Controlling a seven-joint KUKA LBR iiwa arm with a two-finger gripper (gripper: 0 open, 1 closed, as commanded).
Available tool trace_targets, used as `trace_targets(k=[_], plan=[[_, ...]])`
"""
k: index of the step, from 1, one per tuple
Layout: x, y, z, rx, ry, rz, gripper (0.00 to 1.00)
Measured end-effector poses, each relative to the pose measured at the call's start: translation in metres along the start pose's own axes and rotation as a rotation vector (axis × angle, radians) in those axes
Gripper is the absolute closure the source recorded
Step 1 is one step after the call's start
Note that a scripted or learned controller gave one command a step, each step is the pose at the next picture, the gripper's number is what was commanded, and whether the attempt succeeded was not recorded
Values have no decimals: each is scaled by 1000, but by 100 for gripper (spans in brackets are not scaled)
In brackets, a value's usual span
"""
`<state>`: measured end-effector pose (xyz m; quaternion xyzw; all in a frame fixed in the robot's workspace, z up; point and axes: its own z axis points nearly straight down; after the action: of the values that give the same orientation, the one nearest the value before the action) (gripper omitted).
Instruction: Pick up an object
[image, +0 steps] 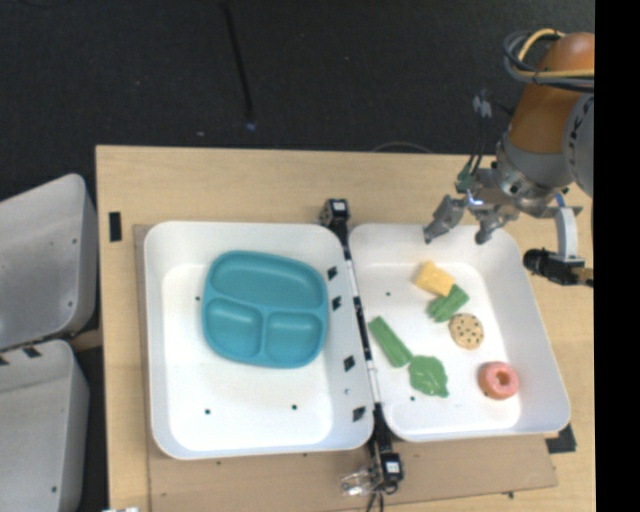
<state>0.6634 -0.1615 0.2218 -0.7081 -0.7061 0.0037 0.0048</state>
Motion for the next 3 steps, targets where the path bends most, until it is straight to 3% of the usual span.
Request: trace_targets(k=[1, 3], plan=[[0, 3, -9, -14, -2, -3, 0], [-21, 2, 103, -10, -4, 1, 0]])
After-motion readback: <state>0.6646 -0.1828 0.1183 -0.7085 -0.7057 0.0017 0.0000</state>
